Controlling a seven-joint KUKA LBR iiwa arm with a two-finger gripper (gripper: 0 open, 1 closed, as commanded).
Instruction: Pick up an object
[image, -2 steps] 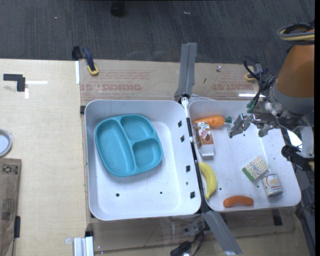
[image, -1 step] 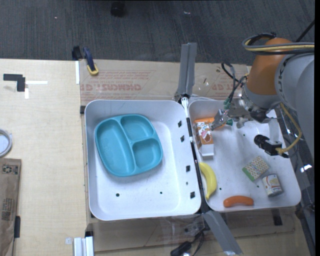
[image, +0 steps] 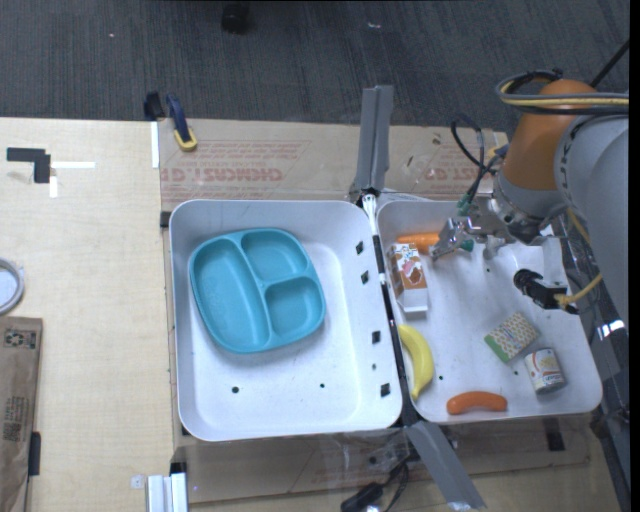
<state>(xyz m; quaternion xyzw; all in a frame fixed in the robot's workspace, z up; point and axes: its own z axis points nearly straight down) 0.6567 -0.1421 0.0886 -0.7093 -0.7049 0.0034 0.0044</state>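
Carrot (image: 417, 240) | right bin's (image: 470, 375) far edge | just beside gripper (image: 447, 245) | grip state: cannot tell

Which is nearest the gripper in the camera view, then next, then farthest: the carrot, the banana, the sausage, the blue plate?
1. Carrot, just left of the gripper, at the right bin's top.
2. Banana, lower, against the right bin's left wall.
3. Sausage, near that bin's bottom edge.
4. Blue plate, over in the left bin.
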